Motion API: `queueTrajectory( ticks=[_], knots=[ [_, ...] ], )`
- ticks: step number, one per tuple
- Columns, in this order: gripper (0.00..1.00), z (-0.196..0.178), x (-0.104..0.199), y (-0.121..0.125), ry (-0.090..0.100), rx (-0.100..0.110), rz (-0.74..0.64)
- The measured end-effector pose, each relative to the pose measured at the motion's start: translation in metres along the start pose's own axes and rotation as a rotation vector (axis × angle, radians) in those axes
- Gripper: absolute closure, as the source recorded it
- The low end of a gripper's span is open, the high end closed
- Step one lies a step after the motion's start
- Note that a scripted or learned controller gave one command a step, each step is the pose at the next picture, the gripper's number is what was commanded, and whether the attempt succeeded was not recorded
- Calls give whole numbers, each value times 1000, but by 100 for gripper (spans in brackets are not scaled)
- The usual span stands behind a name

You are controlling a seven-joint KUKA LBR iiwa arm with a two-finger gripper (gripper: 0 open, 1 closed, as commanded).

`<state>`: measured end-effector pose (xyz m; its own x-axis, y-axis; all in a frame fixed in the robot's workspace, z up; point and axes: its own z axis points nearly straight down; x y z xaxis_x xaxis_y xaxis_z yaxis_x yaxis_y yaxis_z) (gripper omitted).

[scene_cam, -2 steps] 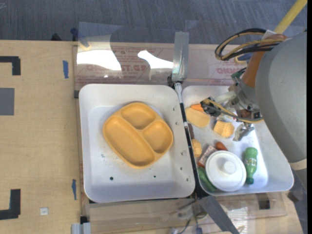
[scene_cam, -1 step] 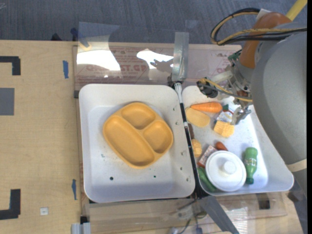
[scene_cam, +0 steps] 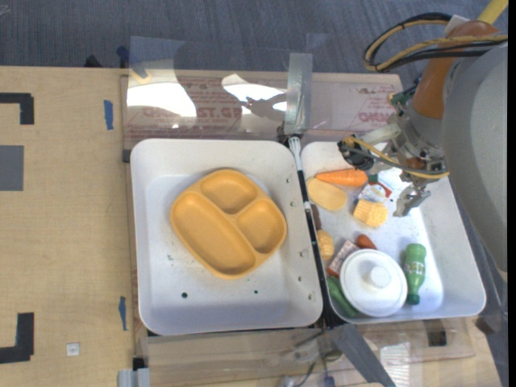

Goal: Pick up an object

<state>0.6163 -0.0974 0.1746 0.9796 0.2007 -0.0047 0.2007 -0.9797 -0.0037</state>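
Observation:
The right bin [scene_cam: 459, 240] holds the loose objects. An orange carrot [scene_cam: 343, 178] lies near its back, with a pale yellow piece [scene_cam: 327, 195] just in front of it and a yellow corn-like block [scene_cam: 370, 213] to the right. A white round lidded bowl [scene_cam: 372, 280] sits at the front, and a green bottle [scene_cam: 414, 271] lies beside it. My gripper [scene_cam: 397, 185] hangs low over the back right of this bin, next to a small red and white item [scene_cam: 377, 189] and just above the corn block. Nothing is seen held in it.
The left bin [scene_cam: 153, 240] holds a yellow divided plate [scene_cam: 228, 221]. Small pieces crowd the right bin's left wall: a yellow bit [scene_cam: 325, 245], a red bit [scene_cam: 365, 241], a dark packet [scene_cam: 342, 256] and a green item [scene_cam: 339, 297]. A clear panel [scene_cam: 210, 103] stands behind the bins.

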Motion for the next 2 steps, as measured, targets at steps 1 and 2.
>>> queueTrajectory(
  ticks=[1,2],
  knots=[
    [0,-48,-27,-2,4,-3,1],
    [0,33,-7,-1,-11,3,-1]
  ],
)
